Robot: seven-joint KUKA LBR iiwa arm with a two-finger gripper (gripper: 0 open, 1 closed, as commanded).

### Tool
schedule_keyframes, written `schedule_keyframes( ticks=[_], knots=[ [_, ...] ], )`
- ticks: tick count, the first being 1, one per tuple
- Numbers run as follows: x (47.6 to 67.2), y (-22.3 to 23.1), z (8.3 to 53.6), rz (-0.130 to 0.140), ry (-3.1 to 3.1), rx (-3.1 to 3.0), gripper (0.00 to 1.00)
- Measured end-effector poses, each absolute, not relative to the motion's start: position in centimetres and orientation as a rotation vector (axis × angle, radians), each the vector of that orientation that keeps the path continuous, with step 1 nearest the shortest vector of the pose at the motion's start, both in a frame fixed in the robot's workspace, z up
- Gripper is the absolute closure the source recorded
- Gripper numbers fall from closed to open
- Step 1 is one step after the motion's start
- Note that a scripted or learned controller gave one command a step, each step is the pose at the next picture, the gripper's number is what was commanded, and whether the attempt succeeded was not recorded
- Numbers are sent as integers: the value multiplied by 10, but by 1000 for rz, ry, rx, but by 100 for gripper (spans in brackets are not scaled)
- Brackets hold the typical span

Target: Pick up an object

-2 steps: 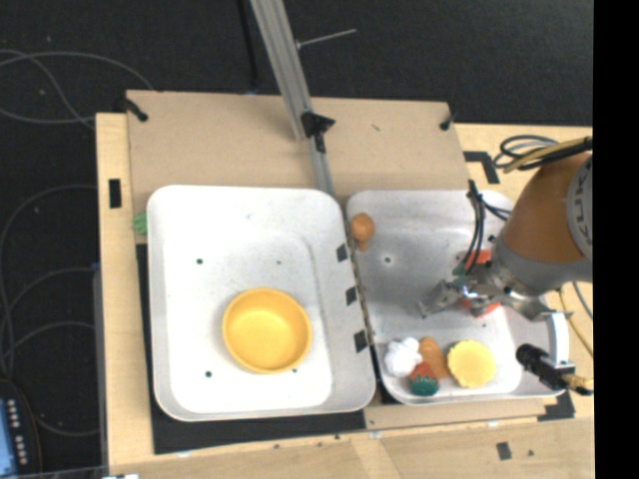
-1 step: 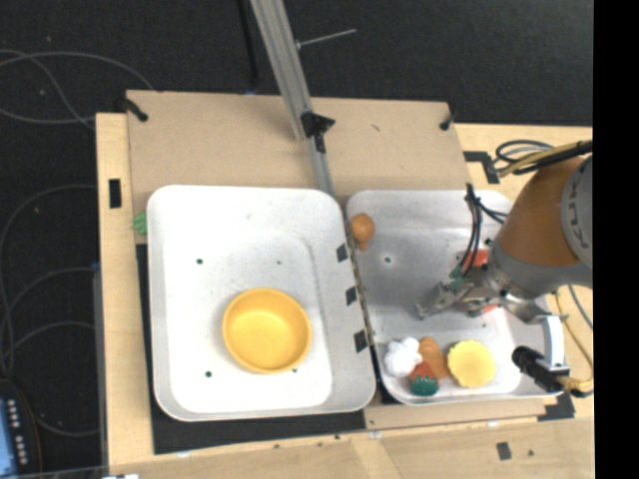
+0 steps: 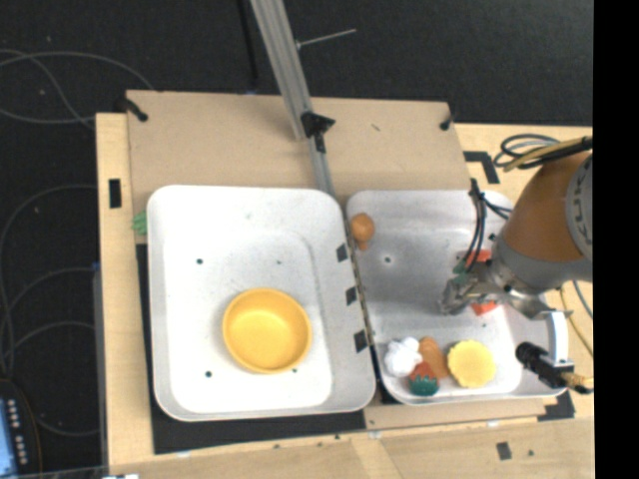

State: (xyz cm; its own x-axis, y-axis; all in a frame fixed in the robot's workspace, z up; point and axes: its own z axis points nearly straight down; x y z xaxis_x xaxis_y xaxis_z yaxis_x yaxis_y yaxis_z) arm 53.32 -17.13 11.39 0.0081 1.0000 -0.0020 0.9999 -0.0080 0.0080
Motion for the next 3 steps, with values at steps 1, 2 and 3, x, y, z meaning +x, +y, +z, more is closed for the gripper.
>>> schedule_keyframes(
  ticks=[1,2,3],
  knots=[
    [530,-181,173,5,2208,2225,100],
    [532,-182,205,3,2223,2214,100],
    [559,-132,203,1,2225,2218,100]
  ],
)
